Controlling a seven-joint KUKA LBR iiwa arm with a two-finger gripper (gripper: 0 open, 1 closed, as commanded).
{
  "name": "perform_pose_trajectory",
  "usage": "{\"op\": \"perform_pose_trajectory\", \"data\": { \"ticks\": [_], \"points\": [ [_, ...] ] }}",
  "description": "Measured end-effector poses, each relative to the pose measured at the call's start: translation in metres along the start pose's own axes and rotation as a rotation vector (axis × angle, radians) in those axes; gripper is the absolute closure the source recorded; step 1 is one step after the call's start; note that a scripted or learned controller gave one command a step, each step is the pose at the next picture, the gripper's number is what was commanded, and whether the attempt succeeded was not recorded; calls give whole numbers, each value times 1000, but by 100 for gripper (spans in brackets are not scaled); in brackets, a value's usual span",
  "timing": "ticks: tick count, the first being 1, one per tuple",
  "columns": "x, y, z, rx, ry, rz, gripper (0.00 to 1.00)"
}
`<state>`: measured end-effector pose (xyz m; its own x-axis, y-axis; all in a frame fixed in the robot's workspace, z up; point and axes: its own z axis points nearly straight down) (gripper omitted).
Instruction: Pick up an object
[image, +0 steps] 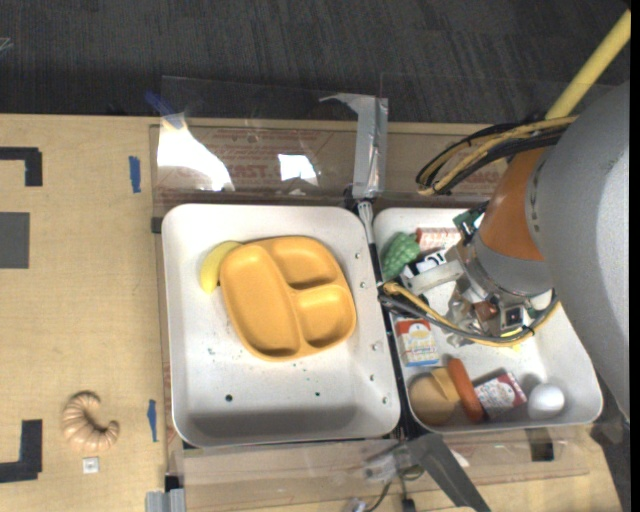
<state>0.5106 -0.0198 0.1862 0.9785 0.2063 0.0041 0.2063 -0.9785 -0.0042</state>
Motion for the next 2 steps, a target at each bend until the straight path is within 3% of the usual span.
{"op": "perform_pose_trajectory", "data": {
  "ticks": [1, 2],
  "points": [
    [52, 54, -147, -4, 0, 0, 100],
    [33, 36, -42, -1, -13, 5, 100]
  ]
}}
